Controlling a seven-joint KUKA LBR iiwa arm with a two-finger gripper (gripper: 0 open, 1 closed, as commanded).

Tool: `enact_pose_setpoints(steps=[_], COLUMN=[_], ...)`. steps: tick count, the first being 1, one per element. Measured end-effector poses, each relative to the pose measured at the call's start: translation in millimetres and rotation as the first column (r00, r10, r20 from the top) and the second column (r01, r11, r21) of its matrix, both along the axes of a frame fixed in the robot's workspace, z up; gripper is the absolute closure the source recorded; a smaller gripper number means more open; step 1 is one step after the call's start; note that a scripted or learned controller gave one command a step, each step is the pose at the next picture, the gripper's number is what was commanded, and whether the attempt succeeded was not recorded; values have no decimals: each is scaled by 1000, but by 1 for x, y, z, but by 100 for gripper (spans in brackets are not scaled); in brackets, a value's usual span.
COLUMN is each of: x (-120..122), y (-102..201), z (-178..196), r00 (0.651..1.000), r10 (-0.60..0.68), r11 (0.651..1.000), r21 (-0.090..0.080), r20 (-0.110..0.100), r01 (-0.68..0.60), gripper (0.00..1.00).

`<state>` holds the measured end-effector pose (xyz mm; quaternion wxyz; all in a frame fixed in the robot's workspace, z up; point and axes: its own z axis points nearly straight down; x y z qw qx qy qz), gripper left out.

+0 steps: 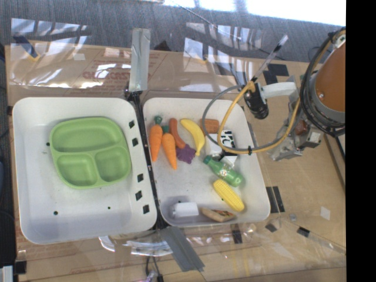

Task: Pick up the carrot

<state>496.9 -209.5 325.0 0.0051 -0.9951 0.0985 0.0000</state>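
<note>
Carrot (pixel 155 143): orange toy, tapered, green stub at the top end. Probably hollow plastic, so light, stiff, smooth and a little slippery, not fragile. Lies well apart from gripper (pixel 292 148), at the far side of the right bin (pixel 254 175) from it, close against that bin's far wall. Two slimmer orange pieces (pixel 170 148) just beside it on the gripper side, then banana (pixel 195 135) nearer still. Best taken across the thick upper half, where the sides run nearly parallel. Narrow tip likely to squirt out. Little room on the wall side.

Gripper: beyond the bin's near rim, over bare bench (pixel 305 198), yellow cable (pixel 235 107) looping in front. Apart or together: cannot tell, too small and cluttered. Touching none of the toys.
</note>
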Motion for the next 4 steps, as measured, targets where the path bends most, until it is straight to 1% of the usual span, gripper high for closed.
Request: enact_pose_setpoints(steps=[1, 2, 3, 4], x=[-8, -4, -9, -5], y=[0, 3, 0, 3], z=[21, 32, 28, 38], r00=[1000, 1000, 1000, 999], r10=[-1, 3, -1, 2], r11=[1000, 1000, 1000, 1000], r21=[-2, 7, 1, 12], r20=[12, 28, 20, 38], r01=[1, -3, 1, -3], gripper=[100, 100, 100, 100])
